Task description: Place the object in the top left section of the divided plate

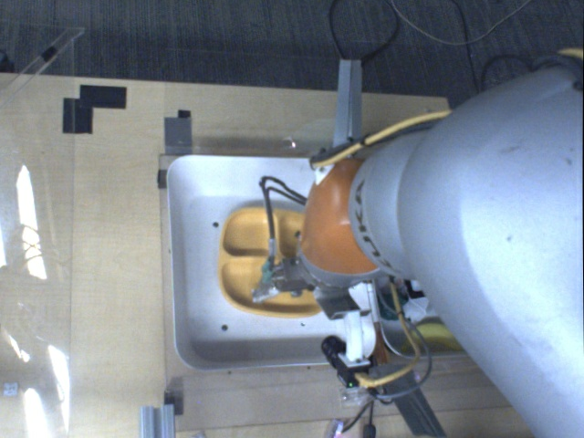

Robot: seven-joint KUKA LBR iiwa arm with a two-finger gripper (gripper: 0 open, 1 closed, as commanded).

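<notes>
A yellow divided plate point(242, 245) lies in the white bin point(193, 281), with a ridge splitting its visible left part into an upper and a lower section. My gripper point(272, 283) hangs low over the plate's lower middle, near the front rim. The orange wrist band point(333, 231) and the grey arm cover the plate's right half. A small greenish speck point(269, 267) sits at the gripper's tip, too small to identify. No object shows clearly on the plate's visible sections.
The big grey arm point(493, 245) fills the right side and hides the second bin. A metal post point(349, 99) stands behind the bin and black brackets point(91, 106) mark the bench's far left. Cables point(383, 372) hang under the wrist.
</notes>
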